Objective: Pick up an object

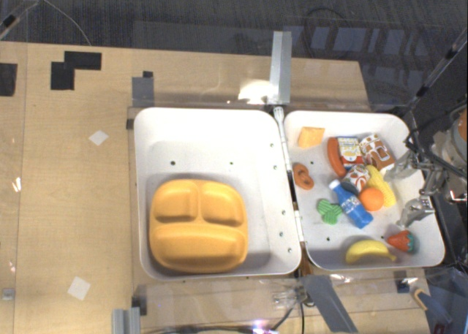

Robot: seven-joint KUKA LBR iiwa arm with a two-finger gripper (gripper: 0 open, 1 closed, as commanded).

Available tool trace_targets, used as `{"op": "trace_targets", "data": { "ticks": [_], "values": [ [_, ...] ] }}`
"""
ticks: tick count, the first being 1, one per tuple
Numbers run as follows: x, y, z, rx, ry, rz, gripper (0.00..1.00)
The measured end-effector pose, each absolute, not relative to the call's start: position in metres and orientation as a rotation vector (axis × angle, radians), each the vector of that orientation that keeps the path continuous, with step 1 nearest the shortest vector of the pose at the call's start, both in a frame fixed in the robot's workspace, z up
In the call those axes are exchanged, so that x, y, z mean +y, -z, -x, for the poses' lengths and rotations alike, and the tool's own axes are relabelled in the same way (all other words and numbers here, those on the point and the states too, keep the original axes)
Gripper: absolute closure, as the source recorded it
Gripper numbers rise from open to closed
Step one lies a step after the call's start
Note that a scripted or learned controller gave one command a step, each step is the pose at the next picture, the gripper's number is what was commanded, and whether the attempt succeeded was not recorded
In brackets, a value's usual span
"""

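I see the gripper (411, 190) at the right bin's (319, 252) right edge, fingers (408, 215) spread open, holding nothing, above the toy strawberry (401, 241).

No legible text, numbers or brand names. Printed labels are present on the small packages (363, 151) at the back of the right bin (431, 252), but the print is too small and blurred to read. Black square markers (74, 68) on the bench (66, 201) carry no characters
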State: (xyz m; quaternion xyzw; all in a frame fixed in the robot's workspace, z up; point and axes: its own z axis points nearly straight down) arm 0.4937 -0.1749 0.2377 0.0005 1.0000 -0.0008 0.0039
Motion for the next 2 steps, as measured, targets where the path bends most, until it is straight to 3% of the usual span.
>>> {"op": "trace_targets", "data": {
  "ticks": [1,2],
  "values": [
    [-0.129,-0.144,-0.512,3.08,-0.003,-0.612,0.0],
    [-0.146,-0.176,-0.546,3.045,-0.001,-0.733,0.0]
  ]
}}
